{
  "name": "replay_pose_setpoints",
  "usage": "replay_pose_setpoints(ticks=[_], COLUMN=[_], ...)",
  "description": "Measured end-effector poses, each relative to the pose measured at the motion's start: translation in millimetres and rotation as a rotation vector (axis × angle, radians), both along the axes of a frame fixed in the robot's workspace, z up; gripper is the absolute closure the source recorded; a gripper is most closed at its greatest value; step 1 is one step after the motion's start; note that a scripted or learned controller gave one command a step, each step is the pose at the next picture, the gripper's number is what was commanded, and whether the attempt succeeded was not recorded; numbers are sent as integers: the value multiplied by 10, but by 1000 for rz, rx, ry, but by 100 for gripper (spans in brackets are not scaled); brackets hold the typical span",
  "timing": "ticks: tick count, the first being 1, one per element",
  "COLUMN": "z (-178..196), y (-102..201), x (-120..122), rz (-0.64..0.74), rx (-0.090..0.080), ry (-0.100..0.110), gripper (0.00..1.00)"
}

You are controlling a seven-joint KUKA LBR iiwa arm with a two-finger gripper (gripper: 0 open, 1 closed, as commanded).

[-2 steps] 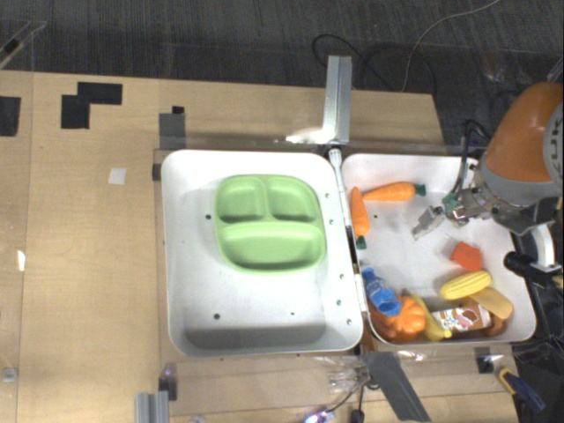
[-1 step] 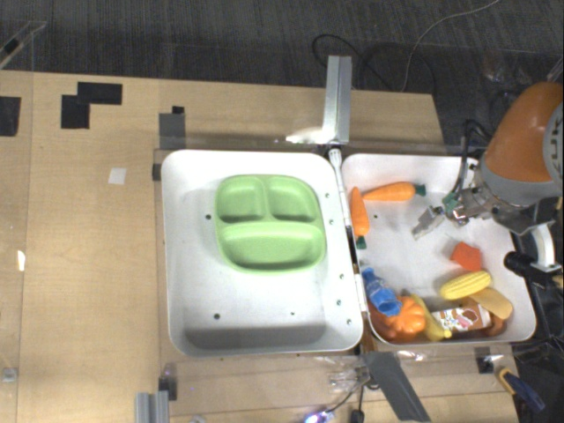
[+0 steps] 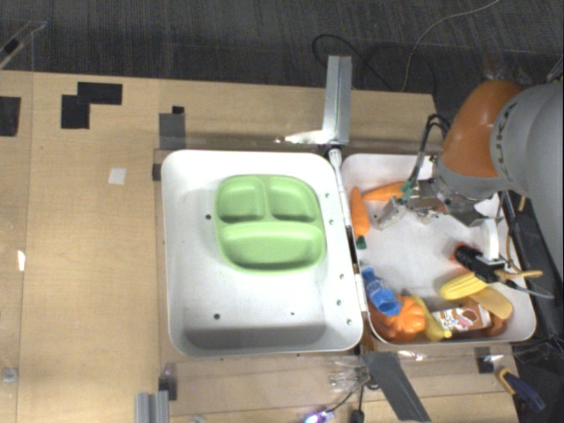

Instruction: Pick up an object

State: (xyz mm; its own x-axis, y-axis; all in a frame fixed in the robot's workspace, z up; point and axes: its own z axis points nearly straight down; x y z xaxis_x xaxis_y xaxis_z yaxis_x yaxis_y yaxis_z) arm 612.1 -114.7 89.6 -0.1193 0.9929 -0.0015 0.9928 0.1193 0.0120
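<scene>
Currently the tool (image 3: 394,211) sits low in the right bin (image 3: 529,324), beside an orange carrot-like toy (image 3: 381,191) at the far-left corner; whether it is wide or narrow I cannot tell. Crowding the bin wall, it could likely nudge the toy aside and come away with nothing.

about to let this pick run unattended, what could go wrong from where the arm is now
1. The gripper sits low by the orange carrot-shaped toy near the right white bin's far wall; it may nudge the toy against the wall instead of gripping it.
2. The remaining toys, such as the yellow banana-shaped toy and blue toy, are crowded along the near edge, so a later grasp there could catch two.
</scene>
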Motion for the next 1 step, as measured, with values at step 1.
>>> replay_pose_setpoints(ticks=[1], z=[-21], y=[126], x=[520], rz=[-79], rx=[1], ry=[26], gripper=[0])
